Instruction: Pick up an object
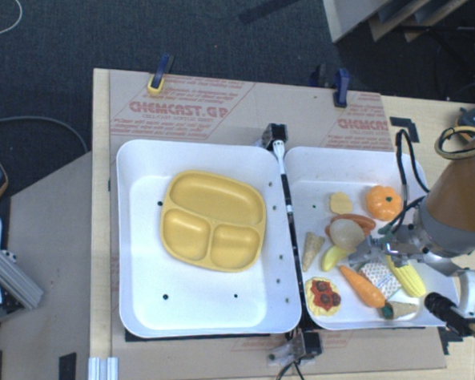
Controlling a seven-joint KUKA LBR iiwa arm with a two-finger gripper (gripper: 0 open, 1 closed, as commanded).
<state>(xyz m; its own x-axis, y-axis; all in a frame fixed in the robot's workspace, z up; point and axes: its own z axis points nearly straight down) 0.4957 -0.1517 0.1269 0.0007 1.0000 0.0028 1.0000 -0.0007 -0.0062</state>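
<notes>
Camera view: end effector (pixel 376 251), finger state unclear, just above carrot (pixel 361 287) in right bin (pixel 303 161).

Robotics lab: clamped bench board (pixel 227 104) (cables trailing), white bins (pixel 138 243), grey carpet (pixel 112 17).

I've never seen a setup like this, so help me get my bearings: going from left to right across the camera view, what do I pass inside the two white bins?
Yellow divided plate → small pizza toy → carrot → orange → corn cob → robot arm.
</notes>
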